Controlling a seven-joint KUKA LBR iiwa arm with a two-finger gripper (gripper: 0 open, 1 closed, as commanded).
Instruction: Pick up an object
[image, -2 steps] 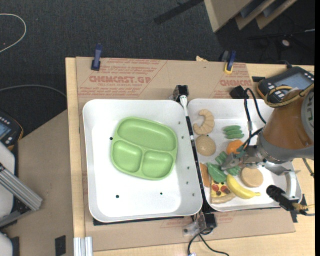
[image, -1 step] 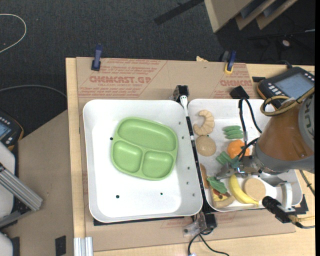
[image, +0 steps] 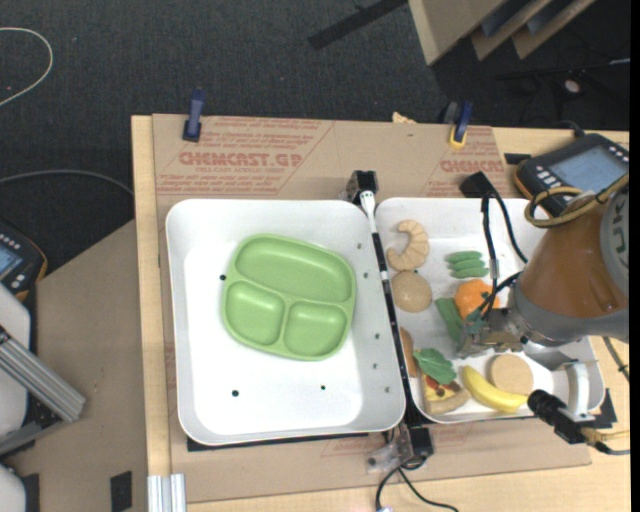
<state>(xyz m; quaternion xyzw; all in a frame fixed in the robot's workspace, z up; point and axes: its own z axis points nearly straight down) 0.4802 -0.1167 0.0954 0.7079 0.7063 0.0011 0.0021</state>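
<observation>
The right bin holds several toy foods. A tan croissant lies at the back, with a beige round piece just in front of it. Green pea pods and an orange fruit sit toward the middle. A yellow banana, a round biscuit, green leaves and a pizza slice lie at the front. My gripper hangs low over the middle of this bin, just in front of the orange fruit and beside a green piece. The wrist hides what is beneath it.
The left bin holds a green divided plate. A black divider clamp sits between the bins at the back. A yellow-and-black pendant lies at the back right, and cables run along the right bin's far side.
</observation>
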